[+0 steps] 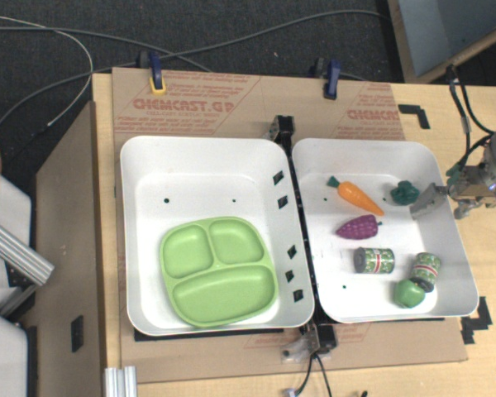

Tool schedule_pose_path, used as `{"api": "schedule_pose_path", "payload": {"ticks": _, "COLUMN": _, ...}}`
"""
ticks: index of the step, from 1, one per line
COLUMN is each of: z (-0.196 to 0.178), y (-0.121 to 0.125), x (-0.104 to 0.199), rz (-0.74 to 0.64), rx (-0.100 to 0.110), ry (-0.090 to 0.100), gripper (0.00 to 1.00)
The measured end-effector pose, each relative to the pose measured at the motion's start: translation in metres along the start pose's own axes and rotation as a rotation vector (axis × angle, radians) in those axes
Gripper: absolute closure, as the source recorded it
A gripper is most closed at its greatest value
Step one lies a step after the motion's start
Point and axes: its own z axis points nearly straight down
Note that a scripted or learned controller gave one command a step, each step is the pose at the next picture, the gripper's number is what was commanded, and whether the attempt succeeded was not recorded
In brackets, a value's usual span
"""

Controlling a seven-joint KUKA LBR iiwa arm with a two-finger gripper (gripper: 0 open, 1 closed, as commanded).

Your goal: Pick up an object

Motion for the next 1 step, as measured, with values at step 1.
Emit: {"api": "schedule_pose_path", "payload": {"ticks": 1, "z": 0.0570, "y": -0.0056, "x": 0.0092, "rz": 0.000, "rx": 0.002, "ry": 0.001, "gripper": 0.00}}
